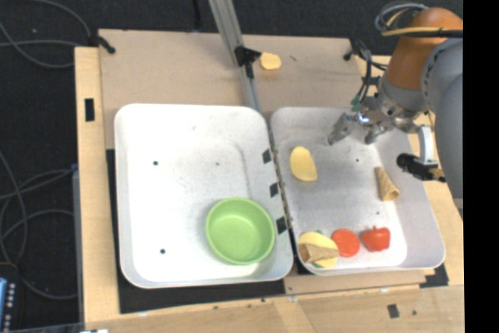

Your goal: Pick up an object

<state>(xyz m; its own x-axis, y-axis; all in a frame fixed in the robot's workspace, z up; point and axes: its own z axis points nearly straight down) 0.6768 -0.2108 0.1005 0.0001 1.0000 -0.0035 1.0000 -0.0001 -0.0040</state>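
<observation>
- Targets all sit in the right bin (405, 242): yellow lemon-like piece (303, 164) mid-bin, nearest the gripper (357, 130); tan cone (387, 183) by the right wall; tomato (345, 242), red pepper (376, 239) and a yellow-tan item (319, 249) bunched along the front wall.
- Gripper hovers over the bin's back part w/ fingers spread apart, nothing between them.
- Left bin (140, 168) has just a green bowl (240, 230) (not my pick, too wide).
- Risks, imo: rounded lemon piece could squirt out sideways if fingers close off-centre; front cluster is touching, so a grab there may nudge neighbours or catch the bin wall.
</observation>
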